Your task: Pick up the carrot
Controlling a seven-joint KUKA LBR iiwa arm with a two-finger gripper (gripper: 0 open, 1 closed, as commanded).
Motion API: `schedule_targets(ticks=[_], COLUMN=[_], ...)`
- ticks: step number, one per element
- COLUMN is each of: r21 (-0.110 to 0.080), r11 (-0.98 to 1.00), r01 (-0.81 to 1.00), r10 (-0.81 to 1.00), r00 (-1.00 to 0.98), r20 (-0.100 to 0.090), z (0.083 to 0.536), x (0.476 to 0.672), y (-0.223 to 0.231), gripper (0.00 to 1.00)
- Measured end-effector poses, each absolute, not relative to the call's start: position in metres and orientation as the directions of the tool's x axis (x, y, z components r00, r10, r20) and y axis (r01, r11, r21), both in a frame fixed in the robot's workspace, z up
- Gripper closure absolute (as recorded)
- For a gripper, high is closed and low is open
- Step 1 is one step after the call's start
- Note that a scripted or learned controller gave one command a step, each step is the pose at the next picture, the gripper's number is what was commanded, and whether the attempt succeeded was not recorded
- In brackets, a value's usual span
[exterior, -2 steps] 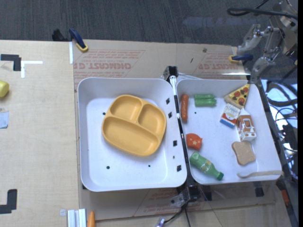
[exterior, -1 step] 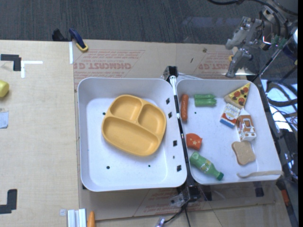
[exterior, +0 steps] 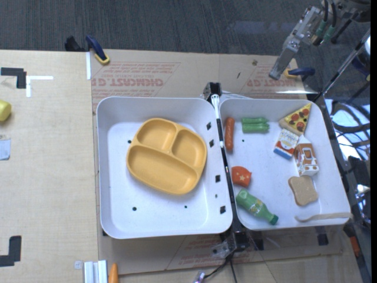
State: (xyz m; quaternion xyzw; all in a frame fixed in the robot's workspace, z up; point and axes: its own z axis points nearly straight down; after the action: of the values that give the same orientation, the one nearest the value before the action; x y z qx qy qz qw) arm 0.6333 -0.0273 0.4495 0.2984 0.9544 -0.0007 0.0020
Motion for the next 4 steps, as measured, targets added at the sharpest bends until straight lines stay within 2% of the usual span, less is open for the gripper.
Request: schedule_targets(ticks=[1, 2, 3, 4], r21=[0.0, -0.001, -0.005, -0.005], r11=[0.682, 0.505, 0.213, -0.104], r01=[0.731, 0.863, 0.977, 0.995], r10=[0.731, 0.863, 0.977, 0.995], r00=[-0.682, -0.505, -0.213, 0.104], r20=[-0.004, -0.003, -0.002, -0.004], z=[0.48, 0.541, 0.507, 0.489], x=[0.649, 0.657, 0.66, 0.66], y=[-0.004, -0.031, -0.01, 0.01], gripper=[0.0, 0.0, 0.0, 0.0])
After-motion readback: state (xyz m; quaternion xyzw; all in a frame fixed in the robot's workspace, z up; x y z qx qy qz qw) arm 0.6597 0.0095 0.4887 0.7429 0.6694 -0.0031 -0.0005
